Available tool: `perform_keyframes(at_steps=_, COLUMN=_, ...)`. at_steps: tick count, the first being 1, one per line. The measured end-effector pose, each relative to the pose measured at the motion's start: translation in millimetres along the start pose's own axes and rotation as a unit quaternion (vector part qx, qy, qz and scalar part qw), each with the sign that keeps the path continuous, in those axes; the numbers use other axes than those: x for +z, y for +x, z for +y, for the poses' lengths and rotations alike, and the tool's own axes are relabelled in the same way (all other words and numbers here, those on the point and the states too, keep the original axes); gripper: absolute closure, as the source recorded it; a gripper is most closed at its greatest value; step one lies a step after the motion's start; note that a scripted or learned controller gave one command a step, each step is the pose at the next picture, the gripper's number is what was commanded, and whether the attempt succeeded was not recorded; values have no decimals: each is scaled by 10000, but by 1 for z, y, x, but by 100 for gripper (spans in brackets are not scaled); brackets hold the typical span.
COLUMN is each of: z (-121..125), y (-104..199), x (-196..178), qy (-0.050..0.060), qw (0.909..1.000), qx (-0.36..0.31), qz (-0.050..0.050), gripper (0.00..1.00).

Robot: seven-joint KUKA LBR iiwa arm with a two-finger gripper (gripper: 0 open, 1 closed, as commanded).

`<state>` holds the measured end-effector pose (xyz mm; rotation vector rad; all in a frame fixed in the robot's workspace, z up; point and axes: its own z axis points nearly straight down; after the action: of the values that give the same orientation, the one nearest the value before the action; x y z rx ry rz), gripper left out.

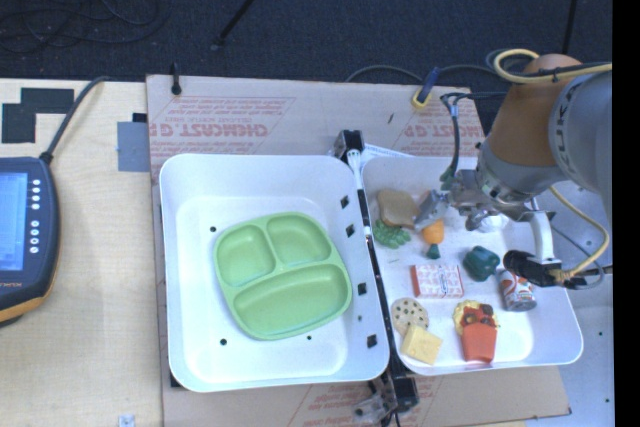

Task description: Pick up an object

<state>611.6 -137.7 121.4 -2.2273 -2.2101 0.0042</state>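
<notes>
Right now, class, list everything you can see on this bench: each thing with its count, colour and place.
Bins: two, white, side by side on the bench.
Divided plate: one, light green, in the left bin.
Cookie: one, tan with dark chips, right bin, near edge.
Cheese wedge: one, yellow, below the cookie.
Fries carton: one, red and yellow, beside the cheese.
Flat box: one, red and white, bin centre.
Can: one, red and silver, bin's right side.
Pendant: one, orange-edged, far left.
Arm: one, grey and orange, right.
Hand: one, over the right bin.
</notes>
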Motion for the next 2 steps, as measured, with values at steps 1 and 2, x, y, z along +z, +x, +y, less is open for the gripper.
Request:
perform_keyframes(at_steps=1, z=29, y=5, x=32, qy=-40, qw=10000, qx=-39, qz=-13, gripper=0)
perform_keyframes(at_steps=2, z=-35, y=48, x=32, qy=-48, qw=10000, qx=-12, qz=-56, gripper=0)
